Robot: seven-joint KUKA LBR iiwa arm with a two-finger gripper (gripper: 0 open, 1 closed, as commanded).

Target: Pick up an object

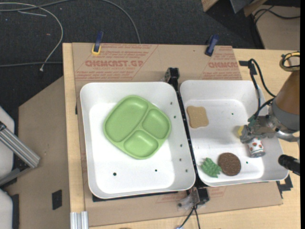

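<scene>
Beneath the end effector, a small can lies half-hidden.

Right bin held four loose items. Toast: tan slice, lay flat near the bin's left wall, upper part. Cookie: dark brown disc, flat, near the front edge. Green toy: small, leafy-looking, possibly broccoli, just left of the cookie, close to touching. Can: small, white with red marks, tilted or on its side by the right wall. Left bin held a green divided plate, flat, three compartments, turned askew.
</scene>
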